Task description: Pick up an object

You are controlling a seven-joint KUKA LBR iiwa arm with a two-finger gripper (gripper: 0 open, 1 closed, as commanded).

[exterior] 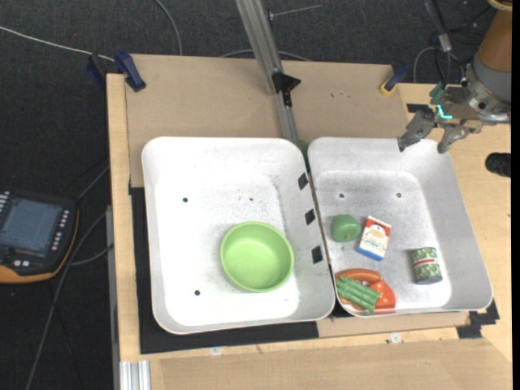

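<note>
Two shallow white bins were seen side by side on the bench [203, 88], their inner rims meeting along a line marked by small black clips. The gripper [428, 137] was held above the far right corner of the right bin [455, 218], just over its rim, with its two fingers spread apart and nothing between them. All the loose objects in that bin were gathered toward the near half: a small green rounded piece [345, 227] close to the inner wall, a small carton [374, 238] just beside it, a green can [426, 265] nearer the right wall, and a red and green item [365, 291] pressed into the near left corner against the rim. The far half of the bin floor, below the gripper, was left bare. In the left bin [171, 185] a green bowl [256, 256] was set upright toward the near right part, well apart from the far and left walls. A metal post [260, 31] was seen slanting down to the far end of the seam between the bins.
</note>
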